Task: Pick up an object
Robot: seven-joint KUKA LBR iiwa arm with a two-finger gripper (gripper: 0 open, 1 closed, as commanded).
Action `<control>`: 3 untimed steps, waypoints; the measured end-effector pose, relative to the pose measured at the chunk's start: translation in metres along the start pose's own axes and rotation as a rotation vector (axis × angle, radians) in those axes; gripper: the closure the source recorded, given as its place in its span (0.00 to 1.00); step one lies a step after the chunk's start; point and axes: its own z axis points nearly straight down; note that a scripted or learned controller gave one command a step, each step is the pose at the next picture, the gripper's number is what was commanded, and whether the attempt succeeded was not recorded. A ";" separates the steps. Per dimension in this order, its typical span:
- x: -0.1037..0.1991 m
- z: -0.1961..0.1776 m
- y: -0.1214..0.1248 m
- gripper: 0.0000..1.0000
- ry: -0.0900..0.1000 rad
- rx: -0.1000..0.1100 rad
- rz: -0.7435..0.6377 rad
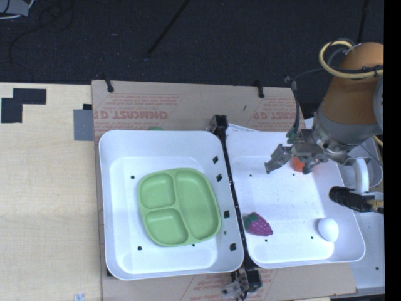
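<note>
The gripper (289, 158) hangs over the right bin's (351, 249) far edge, jaws spread — something orange (299, 163), perhaps, sits between them. Grapes (257, 224) lie by the near-left corner, long axis slanting right and nearer. An egg (327, 229) rests near-right — a green tray (179, 206) fills the left bin (119, 162).

You look from one fixed camera above the bench (50, 187) | slanted down | moderately near | both white bins (119, 162) centred.

Lighting even & fairly bright on both white bins (119, 168), no hard glare. Soft shadows under green divided plate (178, 207) & bin rims. Top bkgd very dark. Img low-res, slightly soft; arm (351, 99) a bit blurry.
</note>
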 end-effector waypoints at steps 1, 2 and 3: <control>0.000 -0.006 0.002 0.00 -0.001 -0.011 -0.001; 0.009 0.048 -0.003 0.00 0.000 -0.006 0.001; 0.004 0.105 -0.012 0.00 -0.001 -0.005 0.000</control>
